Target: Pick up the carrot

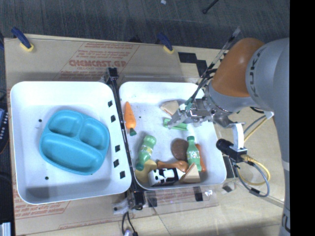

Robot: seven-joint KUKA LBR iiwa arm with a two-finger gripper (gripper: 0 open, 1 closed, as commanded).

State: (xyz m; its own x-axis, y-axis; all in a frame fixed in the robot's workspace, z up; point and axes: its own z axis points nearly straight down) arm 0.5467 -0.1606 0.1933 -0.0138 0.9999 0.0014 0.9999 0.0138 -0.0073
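An orange carrot [129,117] with a green stub at its near end lies along the left wall of the right bin [147,90]. My gripper [180,118] hangs over the right half of that bin, well to the right of the carrot and apart from it. Its fingers point left, toward a pale wedge [171,106] and a small green piece [178,126]. The carrot lies free, with nothing touching it.
The near part of the right bin holds a green bottle [145,151], a green and orange bottle [193,155], a brown round item [178,148] and a black and white toy [164,176]. In the left bin [24,132] rests a blue divided plate [74,140].
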